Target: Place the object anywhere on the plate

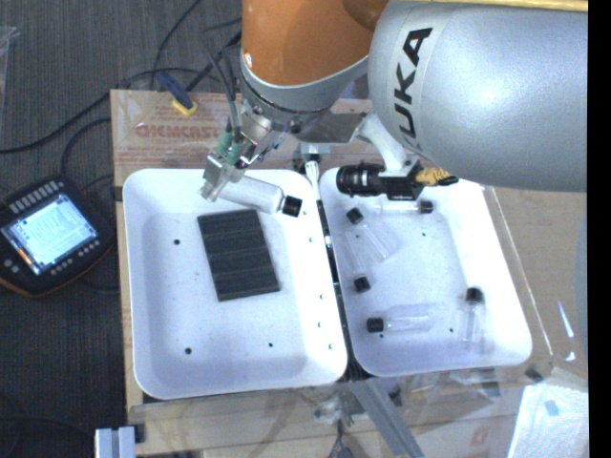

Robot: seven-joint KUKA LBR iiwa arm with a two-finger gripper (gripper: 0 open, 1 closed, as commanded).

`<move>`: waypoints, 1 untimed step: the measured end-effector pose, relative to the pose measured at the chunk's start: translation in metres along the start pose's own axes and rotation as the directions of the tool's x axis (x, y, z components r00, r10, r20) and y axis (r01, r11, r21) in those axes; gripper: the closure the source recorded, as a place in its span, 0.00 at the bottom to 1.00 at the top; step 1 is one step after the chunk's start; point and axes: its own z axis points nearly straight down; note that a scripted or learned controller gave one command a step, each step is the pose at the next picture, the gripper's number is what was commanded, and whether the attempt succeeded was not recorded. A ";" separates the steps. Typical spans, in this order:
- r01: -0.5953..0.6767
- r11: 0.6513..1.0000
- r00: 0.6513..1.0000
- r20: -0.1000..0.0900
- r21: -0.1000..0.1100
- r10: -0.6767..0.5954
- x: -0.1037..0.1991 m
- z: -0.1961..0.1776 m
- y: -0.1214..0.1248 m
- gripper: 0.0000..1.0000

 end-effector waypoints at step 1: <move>0.186 0.983 0.983 0.000 0.000 -0.186 0.004 0.006 0.006 1.00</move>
